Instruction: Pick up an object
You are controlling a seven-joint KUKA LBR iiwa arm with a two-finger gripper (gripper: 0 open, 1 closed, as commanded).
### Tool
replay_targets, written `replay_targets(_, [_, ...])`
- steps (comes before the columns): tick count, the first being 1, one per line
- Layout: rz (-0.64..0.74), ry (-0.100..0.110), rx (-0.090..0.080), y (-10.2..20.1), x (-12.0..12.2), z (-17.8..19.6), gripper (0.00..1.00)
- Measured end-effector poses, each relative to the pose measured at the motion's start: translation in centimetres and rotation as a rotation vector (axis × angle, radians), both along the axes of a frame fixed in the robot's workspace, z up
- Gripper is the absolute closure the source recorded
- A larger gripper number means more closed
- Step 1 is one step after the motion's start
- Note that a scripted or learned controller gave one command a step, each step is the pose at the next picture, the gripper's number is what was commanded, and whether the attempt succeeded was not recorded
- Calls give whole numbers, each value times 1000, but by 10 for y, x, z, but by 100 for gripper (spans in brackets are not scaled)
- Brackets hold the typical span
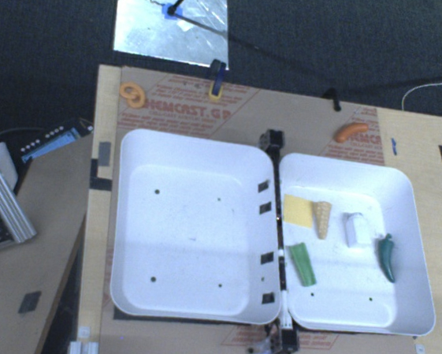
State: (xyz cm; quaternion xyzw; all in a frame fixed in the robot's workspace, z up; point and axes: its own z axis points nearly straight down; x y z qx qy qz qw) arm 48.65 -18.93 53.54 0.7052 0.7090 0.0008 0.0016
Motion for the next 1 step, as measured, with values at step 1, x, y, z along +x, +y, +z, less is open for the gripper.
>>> replay_targets(1, [0,0,0,22,0,0,100])
